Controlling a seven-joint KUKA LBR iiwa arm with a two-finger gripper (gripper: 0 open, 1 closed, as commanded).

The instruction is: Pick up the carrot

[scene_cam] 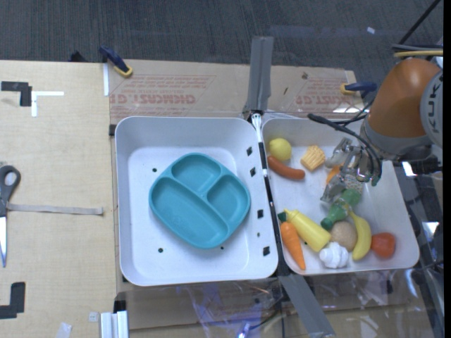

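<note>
The carrot (293, 246) is orange with a small green top. It lies in the right bin (403, 210) by the front left corner, pointing toward the front rim, with a yellow squeeze bottle (309, 230) right beside it. My gripper (344, 179) hangs over the middle of the same bin, up and to the right of the carrot and well apart from it. A small orange piece (332, 174) shows at the gripper's left side; I cannot make out what it is or whether it is held.
Around the gripper lie a lemon (280, 148), a red sausage (287, 169), a corn piece (313, 158), a green vegetable (338, 213), a potato (344, 233), a banana (363, 236), a tomato (383, 244) and a white garlic (334, 257). The left bin (134, 252) holds a blue divided plate (200, 200).
</note>
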